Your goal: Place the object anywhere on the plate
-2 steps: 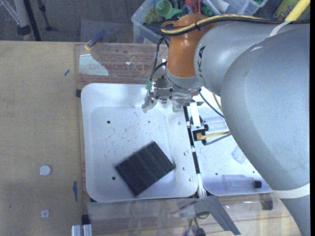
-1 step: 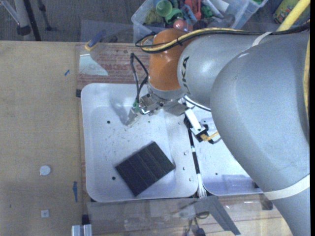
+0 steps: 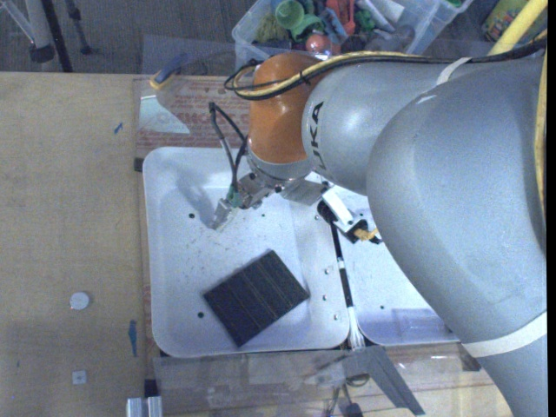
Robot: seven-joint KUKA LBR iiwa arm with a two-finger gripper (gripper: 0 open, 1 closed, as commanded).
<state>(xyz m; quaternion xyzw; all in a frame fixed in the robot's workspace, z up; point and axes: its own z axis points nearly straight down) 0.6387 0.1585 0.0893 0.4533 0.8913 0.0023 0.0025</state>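
Note:
A dark, ribbed square plate (image 3: 256, 296) lies flat in the front half of the left white bin (image 3: 169, 259). My gripper (image 3: 222, 213) hangs low over the bin's back left part, up and to the left of the plate and well apart from it. A small greenish patch (image 3: 229, 201) shows at the gripper's tip, too small to identify. The grey arm with its orange band (image 3: 280, 111) covers the bin's back right corner and most of the right bin.
The right bin (image 3: 395, 307) shows only along its front left part, under the arm. A black cable with a yellow-tipped connector (image 3: 360, 230) hangs between the bins. A clear tub of colourful toys (image 3: 347, 7) stands behind. A small white disc (image 3: 79, 301) lies on the bench at left.

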